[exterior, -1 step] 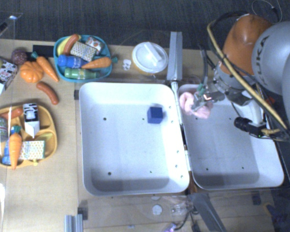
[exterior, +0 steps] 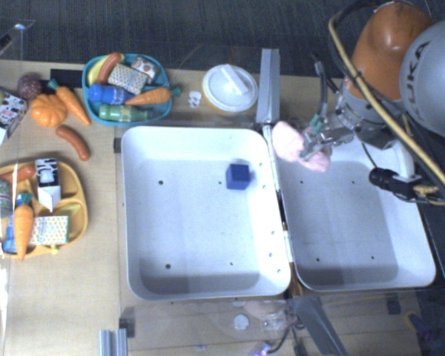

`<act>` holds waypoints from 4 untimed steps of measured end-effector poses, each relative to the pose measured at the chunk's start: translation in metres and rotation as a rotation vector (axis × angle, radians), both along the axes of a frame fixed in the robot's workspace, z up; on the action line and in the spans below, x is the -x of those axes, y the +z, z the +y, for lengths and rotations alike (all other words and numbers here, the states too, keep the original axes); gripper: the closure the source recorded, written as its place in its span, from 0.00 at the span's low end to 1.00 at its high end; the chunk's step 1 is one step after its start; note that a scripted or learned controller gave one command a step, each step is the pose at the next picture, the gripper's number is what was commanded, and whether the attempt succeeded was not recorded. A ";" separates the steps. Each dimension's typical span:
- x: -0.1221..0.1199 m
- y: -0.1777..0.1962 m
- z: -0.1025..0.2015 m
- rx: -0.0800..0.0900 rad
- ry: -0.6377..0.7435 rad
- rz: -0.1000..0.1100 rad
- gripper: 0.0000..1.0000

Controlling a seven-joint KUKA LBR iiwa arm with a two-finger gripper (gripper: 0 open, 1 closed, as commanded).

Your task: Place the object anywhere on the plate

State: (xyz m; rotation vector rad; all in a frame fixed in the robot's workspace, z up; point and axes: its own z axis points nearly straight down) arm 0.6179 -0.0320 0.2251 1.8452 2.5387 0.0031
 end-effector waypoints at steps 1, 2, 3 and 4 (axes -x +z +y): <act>0.010 -0.004 0.059 0.000 0.402 0.001 1.00; 0.019 0.007 0.114 0.002 0.806 -0.002 1.00; 0.023 0.003 0.165 0.003 1.207 -0.004 1.00; 0.023 0.003 0.165 0.003 1.206 -0.005 0.00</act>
